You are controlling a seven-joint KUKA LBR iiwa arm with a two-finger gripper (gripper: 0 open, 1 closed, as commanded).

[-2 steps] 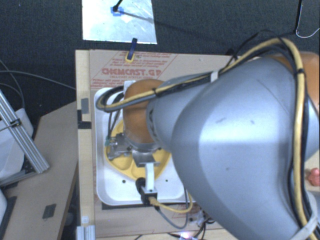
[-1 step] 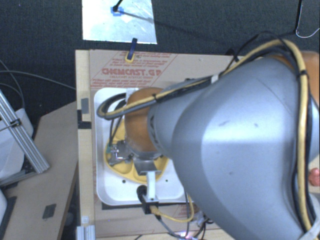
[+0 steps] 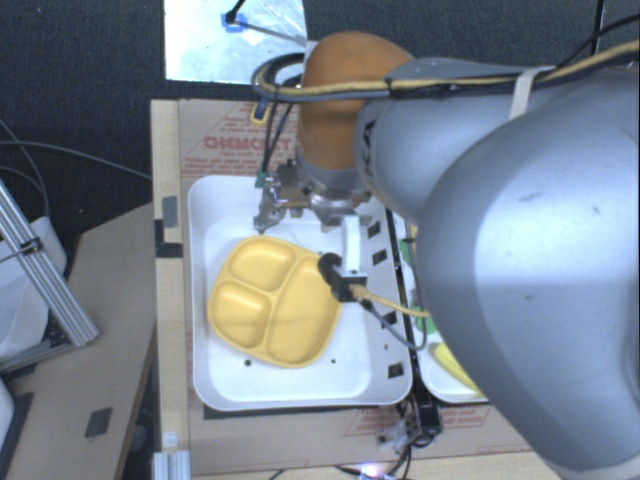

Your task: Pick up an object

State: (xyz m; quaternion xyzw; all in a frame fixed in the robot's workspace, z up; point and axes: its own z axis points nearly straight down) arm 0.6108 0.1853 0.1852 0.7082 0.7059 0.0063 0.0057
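Grey arm [image 3: 520, 228], w/ orange band [image 3: 345, 88] above the wrist, takes up the view's right half & upper ctr; you see it stretched over both bins. Tan surface [image 3: 110, 268] lies beneath, w/ a cardboard sheet [image 3: 225, 143] printed in red under the bins. Left bin [image 3: 205, 368], white & shallow, sits at ctr. Right bin [image 3: 445, 393] is mostly hidden by the arm, its near corner visible.

Yellow plate [image 3: 272, 303], the task's thing, lies flat in the left bin, left of that bin's middle. Three compartments face up: two smaller on the view's left, one larger on its right.

Foil sheet [image 3: 235, 23] lies at the top, beyond the cardboard, w/ a small blue item [image 3: 233, 20] on it. Metal frame [image 3: 40, 268] stands at the view's left edge, apart from the bins.

Tool [image 3: 270, 208] hangs at the plate's far rim, over the left bin's far side. You cannot tell whether it touches the plate, nor how wide it stands.

Yellow-green item [image 3: 450, 363] peeks from under the arm in the right bin; too little shows to name it. Two dark specks [image 3: 247, 362] dot the left bin's floor by the plate's near edge.
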